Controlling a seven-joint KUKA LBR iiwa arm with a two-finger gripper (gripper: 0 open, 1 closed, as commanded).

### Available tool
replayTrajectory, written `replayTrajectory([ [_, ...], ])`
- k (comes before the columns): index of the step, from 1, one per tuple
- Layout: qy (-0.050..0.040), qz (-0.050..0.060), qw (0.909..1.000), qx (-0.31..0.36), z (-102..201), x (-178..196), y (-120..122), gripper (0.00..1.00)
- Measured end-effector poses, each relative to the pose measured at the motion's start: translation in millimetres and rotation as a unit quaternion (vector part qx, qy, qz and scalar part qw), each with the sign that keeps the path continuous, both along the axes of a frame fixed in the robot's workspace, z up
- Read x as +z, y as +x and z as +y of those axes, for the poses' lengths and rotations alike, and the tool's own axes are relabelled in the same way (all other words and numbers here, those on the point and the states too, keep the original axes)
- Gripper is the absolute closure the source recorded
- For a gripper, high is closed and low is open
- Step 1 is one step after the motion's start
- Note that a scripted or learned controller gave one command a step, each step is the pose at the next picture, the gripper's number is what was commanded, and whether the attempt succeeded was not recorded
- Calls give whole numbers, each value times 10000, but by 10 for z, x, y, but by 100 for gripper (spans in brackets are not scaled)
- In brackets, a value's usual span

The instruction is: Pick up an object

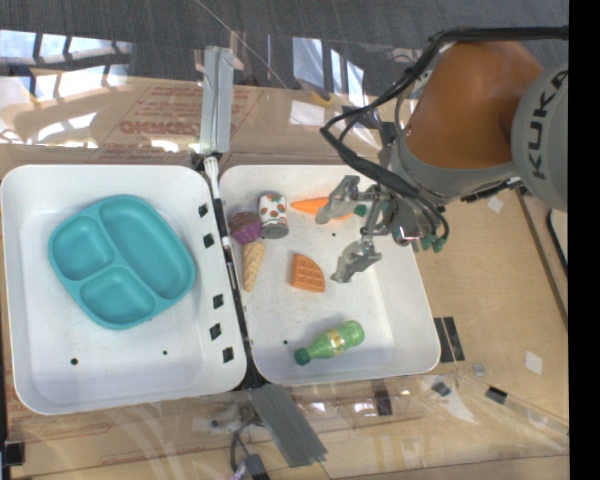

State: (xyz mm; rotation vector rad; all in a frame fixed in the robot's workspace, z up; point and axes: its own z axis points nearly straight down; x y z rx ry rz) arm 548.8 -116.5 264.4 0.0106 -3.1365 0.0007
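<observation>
My gripper point(345, 236) hangs over the right bin point(400, 308) with its two grey fingers point(338, 207) spread apart and nothing between them. An orange carrot point(309, 206) lies just left of the upper finger. A waffle point(306, 273) sits left of the lower finger. Further left are a small spotted can point(272, 215), a purple piece point(245, 229) and an ice-cream cone point(253, 262). A green bottle point(330, 343) lies on its side near the bin's front edge.
The left bin point(40, 368) holds a teal divided plate point(121, 259). A divider with black clips point(223, 268) separates the two bins. The arm's orange band point(470, 103) and cables point(365, 118) loom over the right bin's back right corner.
</observation>
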Motion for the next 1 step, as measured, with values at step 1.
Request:
replayTrajectory([
  [1, 18, 15, 9989, 471, 155, -1706, -75, 0],
])
